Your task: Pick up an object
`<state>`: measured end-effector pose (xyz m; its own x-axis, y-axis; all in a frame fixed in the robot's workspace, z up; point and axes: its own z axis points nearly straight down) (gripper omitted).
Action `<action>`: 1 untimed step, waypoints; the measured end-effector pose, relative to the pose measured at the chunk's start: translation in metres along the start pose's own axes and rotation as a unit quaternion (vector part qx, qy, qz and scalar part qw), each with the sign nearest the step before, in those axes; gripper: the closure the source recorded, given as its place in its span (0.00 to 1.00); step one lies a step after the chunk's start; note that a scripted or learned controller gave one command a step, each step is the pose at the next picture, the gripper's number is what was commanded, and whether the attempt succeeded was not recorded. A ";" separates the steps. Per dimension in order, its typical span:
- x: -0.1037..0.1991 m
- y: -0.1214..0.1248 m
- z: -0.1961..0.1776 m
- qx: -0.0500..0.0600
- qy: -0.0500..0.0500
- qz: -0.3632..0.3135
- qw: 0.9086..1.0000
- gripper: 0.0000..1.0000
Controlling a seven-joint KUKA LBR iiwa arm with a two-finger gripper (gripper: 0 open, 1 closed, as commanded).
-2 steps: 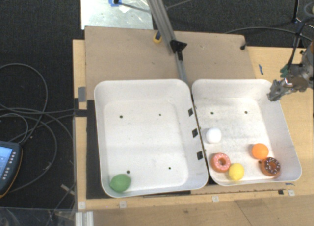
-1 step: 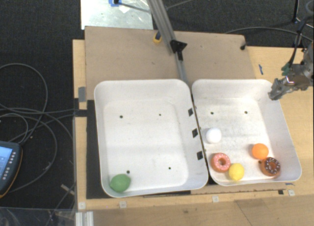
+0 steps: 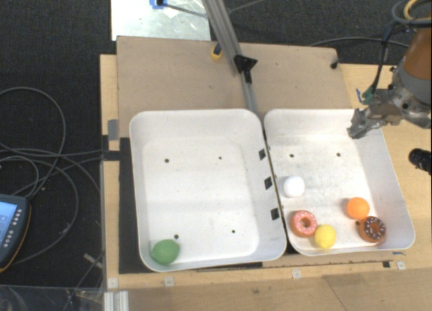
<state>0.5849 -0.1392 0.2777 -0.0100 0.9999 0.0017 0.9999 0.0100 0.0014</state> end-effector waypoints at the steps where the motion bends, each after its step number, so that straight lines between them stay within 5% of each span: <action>1: 0.047 -0.008 0.015 0.001 0.000 0.000 1.000 1.00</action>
<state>0.5768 -0.0917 0.2630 -0.0099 0.9999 0.0021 1.0000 0.0099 -0.0005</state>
